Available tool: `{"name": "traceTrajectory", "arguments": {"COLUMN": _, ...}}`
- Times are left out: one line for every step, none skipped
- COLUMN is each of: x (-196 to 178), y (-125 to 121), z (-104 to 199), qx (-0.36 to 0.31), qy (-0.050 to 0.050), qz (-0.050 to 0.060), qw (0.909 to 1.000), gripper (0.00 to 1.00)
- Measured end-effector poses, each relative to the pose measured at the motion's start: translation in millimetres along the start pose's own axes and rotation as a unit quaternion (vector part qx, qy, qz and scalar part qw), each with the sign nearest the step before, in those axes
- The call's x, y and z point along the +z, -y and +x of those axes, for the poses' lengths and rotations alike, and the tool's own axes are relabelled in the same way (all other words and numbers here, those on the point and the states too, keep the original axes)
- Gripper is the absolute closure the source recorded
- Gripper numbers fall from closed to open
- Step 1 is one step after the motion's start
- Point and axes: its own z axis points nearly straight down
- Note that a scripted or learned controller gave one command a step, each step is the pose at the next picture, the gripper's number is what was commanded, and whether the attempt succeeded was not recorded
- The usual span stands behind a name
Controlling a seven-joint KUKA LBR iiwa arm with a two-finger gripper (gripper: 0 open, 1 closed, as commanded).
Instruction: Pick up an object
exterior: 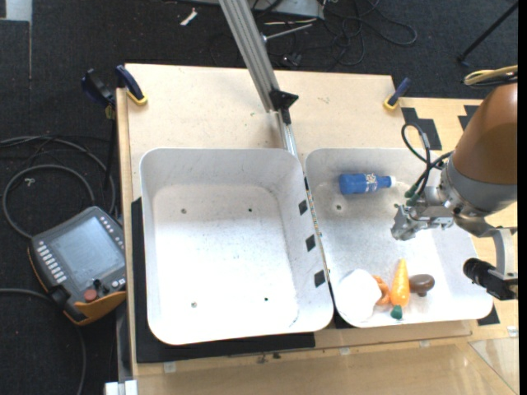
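We see two white bins, the left bin (222, 245) and the right bin (362, 220), that look like smooth, matt plastic with tiny dark specks, and they sit on a bench (214, 109) that looks like pale, dull wood. In the right bin, the blue bottle (362, 183) near the far edge looks like shiny plastic, and the orange carrot (399, 282) near the front edge looks like smooth plastic too, next to a round white thing (356, 295) that looks dull. The gripper (409, 220) looks like grey metal, the arm's orange band (490, 130) is smooth and a bit shiny, and the floor (58, 81) looks like rough, dark carpet.
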Motion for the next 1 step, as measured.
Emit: {"name": "traceTrajectory", "arguments": {"x": -53.0, "y": -2.0, "z": -0.2, "qx": -0.001, "qy": 0.0, "qz": -0.001, "qw": 1.0, "gripper": 1.0}}
